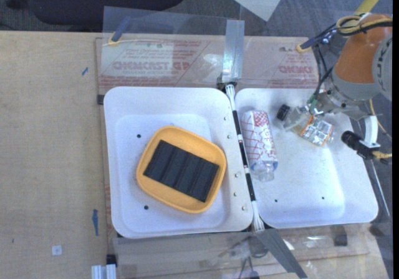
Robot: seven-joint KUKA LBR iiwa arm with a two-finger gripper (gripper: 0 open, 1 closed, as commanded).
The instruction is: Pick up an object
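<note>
Holding one yellow tray (181,169), left bin (124,109), one bottle (259,141), right bin (324,190)

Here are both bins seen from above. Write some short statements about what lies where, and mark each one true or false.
1. The yellow tray lies in the left bin. True.
2. The plastic bottle stands upright. False: it lies on its side.
3. The bottle is in the right bin, near the divider. True.
4. The gripper is above the left bin. False: it is over the right bin.
5. The tray holds a dark ridged insert. True.
</note>
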